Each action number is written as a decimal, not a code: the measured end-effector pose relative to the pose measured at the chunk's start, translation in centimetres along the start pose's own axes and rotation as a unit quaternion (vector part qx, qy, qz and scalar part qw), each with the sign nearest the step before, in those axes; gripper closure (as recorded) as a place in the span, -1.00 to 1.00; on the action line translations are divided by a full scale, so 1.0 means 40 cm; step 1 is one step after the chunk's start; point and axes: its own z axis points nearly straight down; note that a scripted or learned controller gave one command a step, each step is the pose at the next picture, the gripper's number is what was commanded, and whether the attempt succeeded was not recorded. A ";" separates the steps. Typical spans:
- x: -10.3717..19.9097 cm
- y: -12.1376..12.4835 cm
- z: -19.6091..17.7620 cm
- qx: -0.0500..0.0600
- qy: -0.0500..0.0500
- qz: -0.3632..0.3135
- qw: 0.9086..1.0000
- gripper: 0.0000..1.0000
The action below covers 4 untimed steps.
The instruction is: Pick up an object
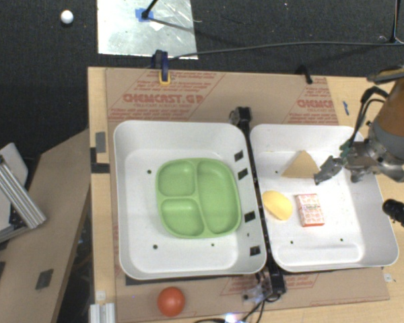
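Note:
The right white bin (374,247) holds three things: a tan wedge (300,165) near its back, a yellow lemon-shaped object (278,204) at its left, and a small red and white box (310,209) beside the lemon. My gripper (325,171) reaches in from the right, low over the bin, just to the right of the tan wedge. Its dark finger tip points toward the wedge. Nothing shows between the fingers.
The left white bin (138,153) carries a green divided tray (198,196). A red ball (171,301) lies on the cardboard in front of the bins. Black clips sit along the seam between the bins (242,116). A metal rail (10,187) stands at far left.

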 end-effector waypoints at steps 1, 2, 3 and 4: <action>0.001 0.007 -0.017 -0.006 -0.001 -0.002 1.000 -1.00; -0.001 0.004 0.139 -0.004 -0.001 0.000 1.000 -1.00; -0.017 -0.001 0.250 -0.005 -0.001 0.000 1.000 -1.00; -0.016 0.001 0.302 -0.005 -0.001 -0.001 1.000 -1.00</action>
